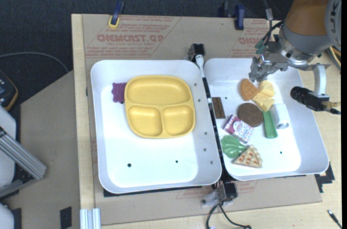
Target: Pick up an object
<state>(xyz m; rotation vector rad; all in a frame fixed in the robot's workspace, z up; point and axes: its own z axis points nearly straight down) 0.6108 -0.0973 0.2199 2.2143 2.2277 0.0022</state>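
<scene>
My gripper [258, 74] hangs over the back of the right bin [303, 160], just above a round orange cookie [248, 89] and a yellow cheese wedge [264, 96]. Nothing shows between its fingers. In front of them lie a brown round patty [250, 114], a green cylinder [269, 123], a pink-and-white packet [237, 127], a green leaf piece [232, 145] and a pizza slice [249, 158]. A small brown bar [218, 107] lies near the bin's left wall.
The left bin [108, 168] holds a yellow three-compartment tray [159, 105] with a purple piece [118, 91] at the tray's left edge. Both bins stand on a cardboard sheet [141, 32] held by clamps.
</scene>
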